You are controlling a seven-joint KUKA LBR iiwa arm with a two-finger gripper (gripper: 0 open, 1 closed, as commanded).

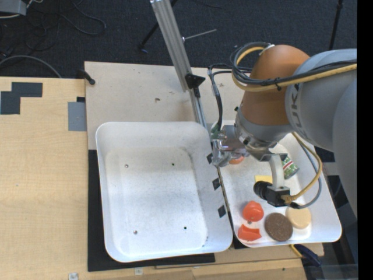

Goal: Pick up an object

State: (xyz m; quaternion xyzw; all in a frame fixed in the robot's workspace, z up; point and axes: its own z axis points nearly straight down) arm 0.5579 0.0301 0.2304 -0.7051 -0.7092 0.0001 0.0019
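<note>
Gripper low at right bin's upper left corner, finger state impossible to tell, beside an orange object.

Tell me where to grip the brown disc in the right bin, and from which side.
Come straight down on the brown disc and close across its rim, probably fingers near-left and far-right. It lies flat and round; the cream piece touches its right, the red piece sits near its left, and the bin wall runs just below.

Wrist perhaps hides the tool fingers.
</note>
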